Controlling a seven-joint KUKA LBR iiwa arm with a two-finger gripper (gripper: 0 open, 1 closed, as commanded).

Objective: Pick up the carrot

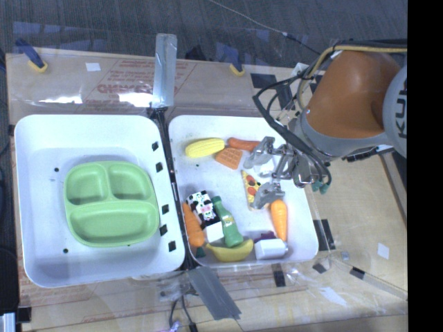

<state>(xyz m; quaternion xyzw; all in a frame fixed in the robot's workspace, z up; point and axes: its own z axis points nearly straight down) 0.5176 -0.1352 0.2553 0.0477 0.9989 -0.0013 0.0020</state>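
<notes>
The gripper [266,175] hangs over the right bin [299,216], its two metal fingers [261,151] spread wide apart with nothing between them. One finger sits near the upper toys; the other stands just above the carrot [278,219]. The wrist and cables hide part of the bin's right wall. A small printed item [250,185] under the gripper is partly covered and hard to identify. The carrot lies near the bin's right wall, long axis running roughly top to bottom of the view, narrow tip toward the near edge. A white block [270,248] lies just below its tip. The left bin [28,185] holds a green divided plate [109,203].
</notes>
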